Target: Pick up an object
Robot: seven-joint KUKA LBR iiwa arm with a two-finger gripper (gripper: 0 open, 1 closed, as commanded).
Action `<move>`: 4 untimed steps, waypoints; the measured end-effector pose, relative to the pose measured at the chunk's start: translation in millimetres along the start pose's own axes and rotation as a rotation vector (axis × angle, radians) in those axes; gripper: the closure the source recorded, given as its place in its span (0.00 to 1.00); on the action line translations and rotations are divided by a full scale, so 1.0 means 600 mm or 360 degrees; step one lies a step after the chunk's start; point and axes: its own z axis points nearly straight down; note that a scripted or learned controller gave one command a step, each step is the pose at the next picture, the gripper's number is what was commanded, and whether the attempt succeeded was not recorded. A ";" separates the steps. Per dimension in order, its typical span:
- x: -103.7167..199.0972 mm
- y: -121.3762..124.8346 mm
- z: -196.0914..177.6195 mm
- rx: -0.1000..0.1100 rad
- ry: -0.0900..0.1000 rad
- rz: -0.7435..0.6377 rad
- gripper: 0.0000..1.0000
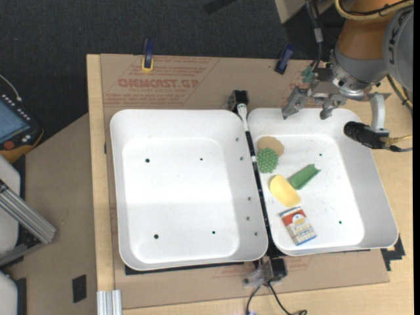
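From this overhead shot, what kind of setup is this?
Likely a lab bin-picking test bench: two shallow white bins side by side on clamped cardboard, a grey-and-orange arm over the right one, which holds a few small mixed objects.

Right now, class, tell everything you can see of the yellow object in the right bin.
The yellow object is a smooth, rounded lump, plastic-looking and lemon-like, lying on the floor of the right bin near its left wall. The green block touches or nearly touches its upper right. The red card lies just below it.
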 end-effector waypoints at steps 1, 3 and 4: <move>-0.015 -0.220 0.010 0.0015 0.0003 0.0009 0.00; 0.044 -0.293 0.059 0.0005 0.0001 0.0005 0.00; 0.049 -0.288 -0.201 -0.0033 -0.0003 -0.0003 0.00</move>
